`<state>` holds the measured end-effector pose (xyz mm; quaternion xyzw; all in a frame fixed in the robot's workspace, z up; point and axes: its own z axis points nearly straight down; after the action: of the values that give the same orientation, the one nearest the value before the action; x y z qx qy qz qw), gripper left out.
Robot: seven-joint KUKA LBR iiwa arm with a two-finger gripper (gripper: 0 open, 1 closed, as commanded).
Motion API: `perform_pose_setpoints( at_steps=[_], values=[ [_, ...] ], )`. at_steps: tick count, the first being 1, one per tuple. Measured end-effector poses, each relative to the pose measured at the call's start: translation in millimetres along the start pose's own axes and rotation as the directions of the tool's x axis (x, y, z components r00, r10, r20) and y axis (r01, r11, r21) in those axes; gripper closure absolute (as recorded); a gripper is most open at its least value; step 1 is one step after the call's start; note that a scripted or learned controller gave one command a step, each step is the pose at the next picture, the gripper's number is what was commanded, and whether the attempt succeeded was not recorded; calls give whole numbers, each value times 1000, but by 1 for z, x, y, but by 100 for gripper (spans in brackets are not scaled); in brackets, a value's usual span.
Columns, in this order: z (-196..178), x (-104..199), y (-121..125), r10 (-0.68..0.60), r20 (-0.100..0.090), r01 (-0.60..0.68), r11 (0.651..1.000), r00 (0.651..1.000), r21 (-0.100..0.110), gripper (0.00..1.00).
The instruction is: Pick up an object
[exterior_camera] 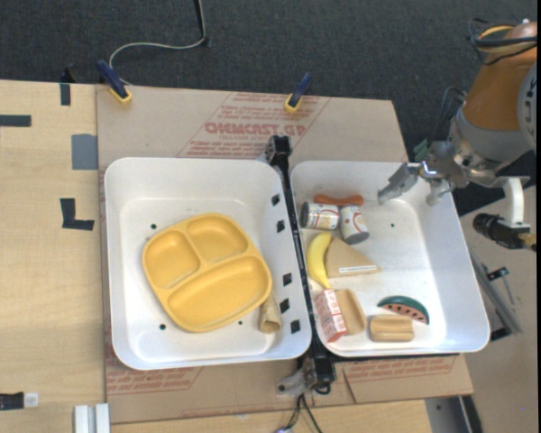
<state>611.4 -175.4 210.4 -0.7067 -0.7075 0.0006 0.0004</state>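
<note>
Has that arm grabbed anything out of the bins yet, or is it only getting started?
Nothing looks picked up yet. The gripper hovers open over the right bin's far corner with nothing between its fingers. The banana, cans and watermelon slice all lie in the bin. Descending, closing on one item and lifting are left.

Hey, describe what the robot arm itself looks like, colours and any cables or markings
The arm is a thick rounded body, mostly orange where it enters, with a grey segment beside it and a grey metal wrist below. Its claw is a small silver-grey metal piece with thin fingers. Dark cables loop along the arm near its top. A white tube-like part sits just below the wrist. Any markings are too small to tell.
</note>
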Motion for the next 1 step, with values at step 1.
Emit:
perform_pose_setpoints(
  at_steps=[1],
  values=[
    [123, -5, 37, 0, 5, 0, 1000, 1000, -8, 0]
  ],
)
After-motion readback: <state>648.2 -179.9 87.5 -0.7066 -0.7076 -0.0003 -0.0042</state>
